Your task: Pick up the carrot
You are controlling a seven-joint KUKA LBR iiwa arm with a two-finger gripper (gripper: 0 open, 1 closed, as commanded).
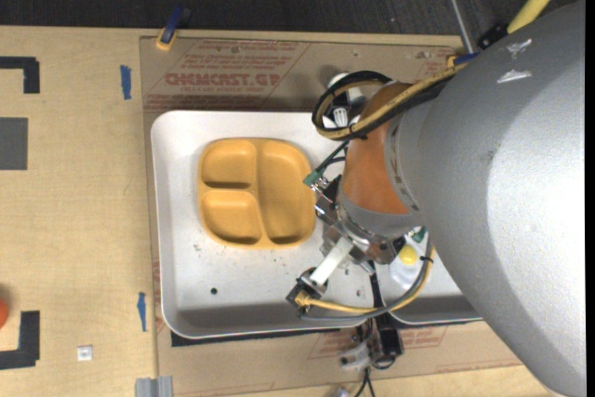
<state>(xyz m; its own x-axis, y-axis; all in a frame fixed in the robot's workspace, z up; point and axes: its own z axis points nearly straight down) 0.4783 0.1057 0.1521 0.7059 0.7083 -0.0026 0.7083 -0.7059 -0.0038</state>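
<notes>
Arm (483, 200) low over the seam between two bins, plate to its left.
A small orange-red thing (3, 313) is cut off by the left edge, well apart from the left bin (177, 228). In that bin a yellow divided plate (256, 191) sits toward the far wall, with bare white floor left of it and nearer. The gripper (355, 242) hangs just right of the plate; I cannot tell its state, nor where the carrot lies.
</notes>
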